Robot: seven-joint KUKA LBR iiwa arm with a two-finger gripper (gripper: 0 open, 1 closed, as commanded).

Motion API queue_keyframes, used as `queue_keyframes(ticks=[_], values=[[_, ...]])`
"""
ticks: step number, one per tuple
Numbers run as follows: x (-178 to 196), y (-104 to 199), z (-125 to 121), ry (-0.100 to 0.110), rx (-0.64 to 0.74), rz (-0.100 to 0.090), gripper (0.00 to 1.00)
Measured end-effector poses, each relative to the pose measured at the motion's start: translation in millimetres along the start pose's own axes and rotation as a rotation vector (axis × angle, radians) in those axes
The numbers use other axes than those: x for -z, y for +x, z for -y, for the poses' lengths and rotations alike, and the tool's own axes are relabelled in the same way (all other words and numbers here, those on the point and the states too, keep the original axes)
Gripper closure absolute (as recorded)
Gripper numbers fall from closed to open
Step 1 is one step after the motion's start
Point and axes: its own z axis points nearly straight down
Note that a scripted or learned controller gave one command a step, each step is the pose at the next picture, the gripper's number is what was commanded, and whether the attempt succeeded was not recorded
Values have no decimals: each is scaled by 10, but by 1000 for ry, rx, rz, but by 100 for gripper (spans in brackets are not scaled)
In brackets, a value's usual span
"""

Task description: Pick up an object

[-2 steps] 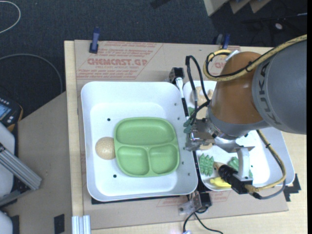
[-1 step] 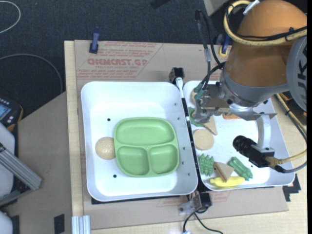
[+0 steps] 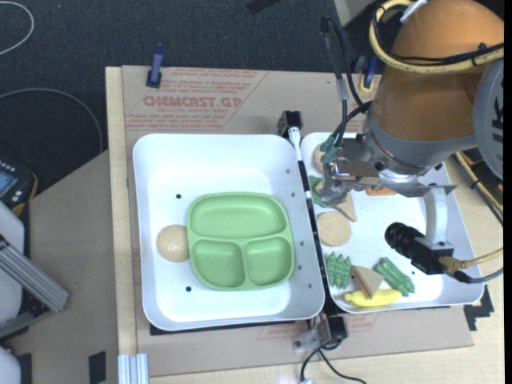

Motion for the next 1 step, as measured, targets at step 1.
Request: queue_keyframes(ticks=[1], values=[[1059,1106,52,-11,13,-8,100]])
